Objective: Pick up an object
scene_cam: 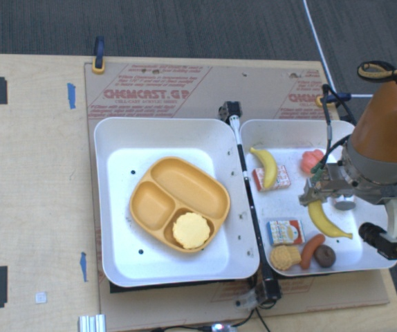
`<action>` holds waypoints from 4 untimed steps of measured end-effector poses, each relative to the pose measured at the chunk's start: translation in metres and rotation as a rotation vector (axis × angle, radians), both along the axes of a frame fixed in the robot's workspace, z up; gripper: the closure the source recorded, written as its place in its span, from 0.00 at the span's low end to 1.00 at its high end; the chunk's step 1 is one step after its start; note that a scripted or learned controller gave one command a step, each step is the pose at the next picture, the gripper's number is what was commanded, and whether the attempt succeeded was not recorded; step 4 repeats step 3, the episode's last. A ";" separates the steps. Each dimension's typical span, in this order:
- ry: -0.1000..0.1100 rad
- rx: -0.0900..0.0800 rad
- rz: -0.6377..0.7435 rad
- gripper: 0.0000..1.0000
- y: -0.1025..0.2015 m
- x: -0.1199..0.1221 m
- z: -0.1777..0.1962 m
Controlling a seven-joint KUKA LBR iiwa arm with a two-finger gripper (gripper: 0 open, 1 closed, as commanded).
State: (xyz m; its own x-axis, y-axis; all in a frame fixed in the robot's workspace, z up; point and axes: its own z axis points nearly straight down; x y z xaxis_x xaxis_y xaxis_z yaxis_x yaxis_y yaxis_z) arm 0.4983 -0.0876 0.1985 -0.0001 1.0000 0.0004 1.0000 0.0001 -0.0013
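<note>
The right bin [292,135] holds several toy foods. A yellow banana [265,166] lies at its back left on a small red and white box [279,180]. A pink object [312,160] sits behind the gripper. My gripper [319,187] hangs low over the middle of this bin, just above the upper end of a second banana [328,220]. Nothing is visibly held. Along the front edge lie a blue and white box [283,231], a round cracker [285,256], a red sausage [311,249] and a brown ball [325,256].
The left bin [115,185] holds an orange divided plate [179,200] with a pale yellow round biscuit [191,229] in its front compartment. A black clamp [231,109] sits at the back between the bins. The arm's orange band [389,123] overhangs the right bin's right side.
</note>
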 end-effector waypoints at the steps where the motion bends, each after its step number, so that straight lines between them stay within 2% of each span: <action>1: 0.000 0.001 0.001 1.00 0.032 -0.018 0.009; 2: -0.001 0.001 0.001 1.00 0.077 -0.018 -0.005; 4: -0.005 0.001 0.002 1.00 0.078 -0.016 0.005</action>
